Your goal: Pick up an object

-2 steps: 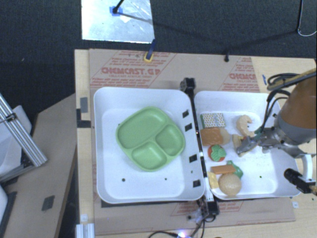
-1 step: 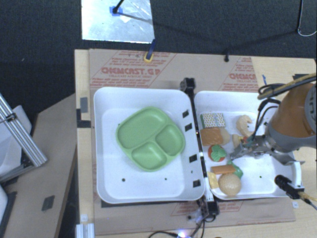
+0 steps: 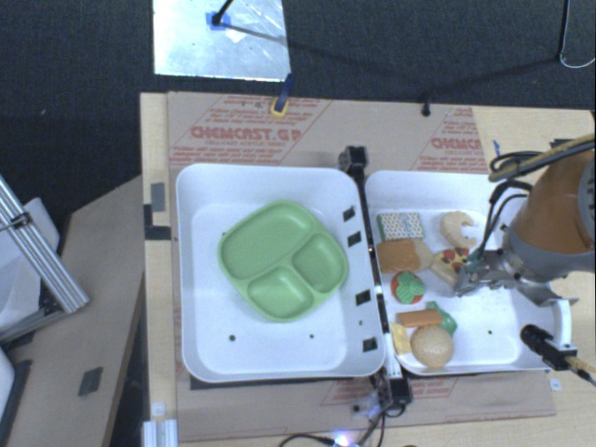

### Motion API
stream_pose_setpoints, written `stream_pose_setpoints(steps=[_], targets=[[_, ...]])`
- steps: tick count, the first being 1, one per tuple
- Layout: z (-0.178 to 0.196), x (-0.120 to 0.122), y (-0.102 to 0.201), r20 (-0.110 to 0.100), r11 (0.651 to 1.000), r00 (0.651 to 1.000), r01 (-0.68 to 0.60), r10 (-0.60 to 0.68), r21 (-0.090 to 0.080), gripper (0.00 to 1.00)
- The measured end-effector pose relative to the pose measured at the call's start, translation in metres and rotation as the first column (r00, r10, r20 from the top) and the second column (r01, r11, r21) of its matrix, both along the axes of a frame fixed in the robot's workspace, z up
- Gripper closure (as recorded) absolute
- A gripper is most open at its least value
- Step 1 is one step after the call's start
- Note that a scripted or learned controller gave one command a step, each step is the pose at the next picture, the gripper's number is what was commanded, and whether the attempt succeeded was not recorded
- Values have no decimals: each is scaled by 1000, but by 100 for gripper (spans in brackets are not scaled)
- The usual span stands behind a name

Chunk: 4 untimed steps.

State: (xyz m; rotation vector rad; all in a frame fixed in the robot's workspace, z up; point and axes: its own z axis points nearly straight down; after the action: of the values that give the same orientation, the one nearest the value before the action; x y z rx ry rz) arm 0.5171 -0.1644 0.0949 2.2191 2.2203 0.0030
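Note:
The right bin (image 3: 494, 338) holds several toy foods: a checkered sandwich piece (image 3: 399, 224), a brown bread slice (image 3: 400, 254), a red tomato (image 3: 408, 287), a hot dog with green leaf (image 3: 424, 318), a round bun (image 3: 432, 345), a pale croissant-like piece (image 3: 457, 226) and a small pizza-like piece (image 3: 445, 266). My gripper (image 3: 468, 276) is low in the right bin, right beside the pizza-like piece. The orange band of the arm (image 3: 554, 217) rises behind it.
The left bin (image 3: 200, 250) holds a green divided plate (image 3: 283, 260). A black divider with clips (image 3: 366, 250) runs between the bins. A cable loops above the arm (image 3: 512, 164). A foil sheet (image 3: 222, 26) lies beyond the bench.

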Motion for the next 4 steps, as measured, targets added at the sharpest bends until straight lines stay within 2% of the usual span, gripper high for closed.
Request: stream_pose_setpoints(steps=[1,2,3,4], targets=[[50,8,8,3,1000,1000,-4,4,-1,100],[108,11,-3,5,1000,1000,-3,3,-2,100],[131,12,-3,1,1000,1000,-4,4,-1,100],[126,15,41,-1,1000,1000,-8,8,2,100]])
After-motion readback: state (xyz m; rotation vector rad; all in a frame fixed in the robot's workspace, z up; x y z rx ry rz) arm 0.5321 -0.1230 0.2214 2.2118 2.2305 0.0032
